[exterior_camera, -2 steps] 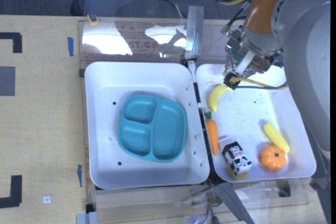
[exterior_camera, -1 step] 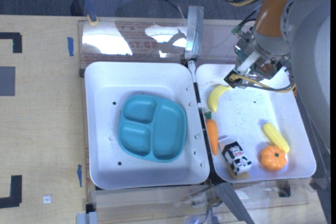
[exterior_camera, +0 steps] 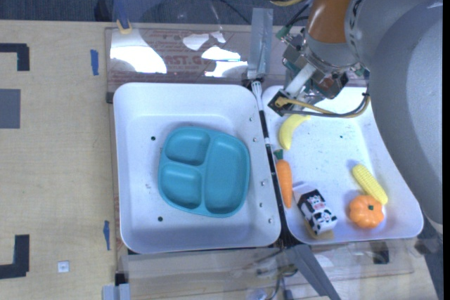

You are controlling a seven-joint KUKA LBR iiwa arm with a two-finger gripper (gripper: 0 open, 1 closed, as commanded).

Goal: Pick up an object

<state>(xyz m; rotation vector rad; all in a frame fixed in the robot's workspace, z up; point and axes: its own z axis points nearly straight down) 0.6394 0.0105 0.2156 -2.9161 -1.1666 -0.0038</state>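
The right bin (exterior_camera: 336, 131) holds a yellow banana (exterior_camera: 290, 130) at its far left corner and an orange carrot (exterior_camera: 284, 181) along its left wall. A yellow corn cob (exterior_camera: 369, 183), a small orange pumpkin (exterior_camera: 366, 211) and a black-and-white cow-patterned box (exterior_camera: 316, 211) lie toward its near side. My gripper (exterior_camera: 314, 83) hangs low over the far left part of this bin, just above and right of the banana. Nothing shows between its fingers from this angle.
The left bin (exterior_camera: 133, 151) carries a blue divided plate (exterior_camera: 205, 170) in its middle. A ridge where the two bin walls meet (exterior_camera: 266, 151) runs right beside the carrot and banana. The grey arm covers the right bin's far right side.
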